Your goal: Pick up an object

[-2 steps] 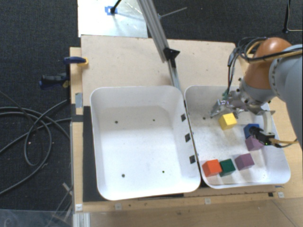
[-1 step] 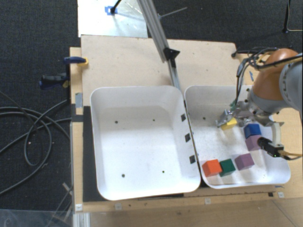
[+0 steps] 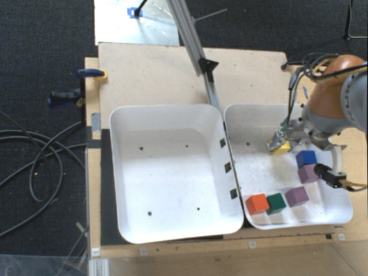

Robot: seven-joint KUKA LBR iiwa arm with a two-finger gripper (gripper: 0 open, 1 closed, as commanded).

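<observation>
Camera view shows us the arm [image 3: 336,94] reaching in from three o'clock over the right bin [image 3: 253,119], its gripper [image 3: 280,142] lowered near the bin's middle. A yellow block [image 3: 282,148] sits right at the fingertips, and we read it as pinched between them and tilted, though we cannot tell whether it has left the floor or is merely being pressed there. That makes it the likely target, probably because it lies apart from the others, with room for the fingers on either side. The remaining blocks crowd toward five o'clock of the bin: a blue block [image 3: 306,157] just above a purple block [image 3: 308,172], then an orange block [image 3: 257,203], a green block [image 3: 276,202] and another purple block [image 3: 296,196] in a row along the near wall. The left bin [image 3: 126,119] holds nothing we would aim for. We judge a straight lift to be the next need.
</observation>
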